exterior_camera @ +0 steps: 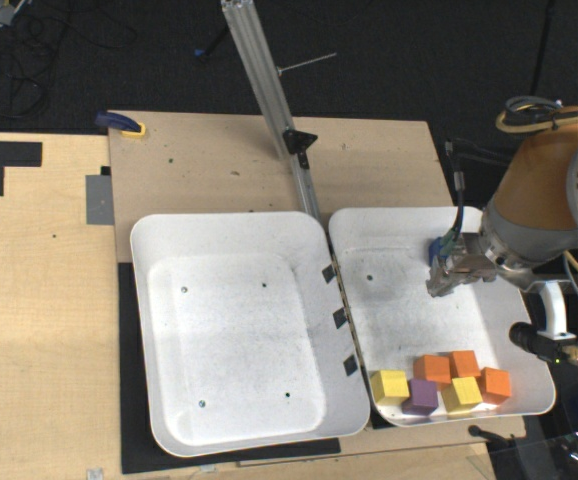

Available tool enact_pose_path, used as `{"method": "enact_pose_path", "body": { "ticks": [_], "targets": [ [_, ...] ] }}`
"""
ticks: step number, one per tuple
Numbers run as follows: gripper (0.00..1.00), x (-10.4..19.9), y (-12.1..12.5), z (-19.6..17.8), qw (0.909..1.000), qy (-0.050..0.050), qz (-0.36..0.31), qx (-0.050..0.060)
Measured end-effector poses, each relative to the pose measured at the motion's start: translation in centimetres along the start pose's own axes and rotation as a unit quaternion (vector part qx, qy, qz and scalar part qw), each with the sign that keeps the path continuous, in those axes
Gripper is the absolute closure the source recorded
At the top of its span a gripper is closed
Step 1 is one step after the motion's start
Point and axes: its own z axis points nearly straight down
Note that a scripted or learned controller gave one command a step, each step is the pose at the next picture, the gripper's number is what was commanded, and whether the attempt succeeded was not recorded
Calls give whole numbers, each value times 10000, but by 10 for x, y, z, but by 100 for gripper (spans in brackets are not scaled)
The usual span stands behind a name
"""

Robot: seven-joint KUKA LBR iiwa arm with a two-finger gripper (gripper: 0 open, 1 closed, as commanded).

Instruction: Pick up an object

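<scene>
Claw low over right bin; grip state can't tell. Blocks clustered at near edge, well apart. Shift toward orange block on cluster's outer side, descend straight, straddle it.

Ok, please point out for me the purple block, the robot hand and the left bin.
purple block (424, 396): camera view, on its top face.
hand (447, 276): camera view, at its lower tip over the right bin.
left bin (149, 240): camera view, on its far-left rim.
</scene>
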Motion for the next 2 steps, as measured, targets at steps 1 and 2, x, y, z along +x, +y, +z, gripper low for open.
{"method": "enact_pose_path", "body": {
  "ticks": [1, 2],
  "targets": [
    [100, 56, 2, -13, 10000, 16, -22, 19],
    [100, 111, 6, -5, 10000, 17, -21, 40]
  ]
}}
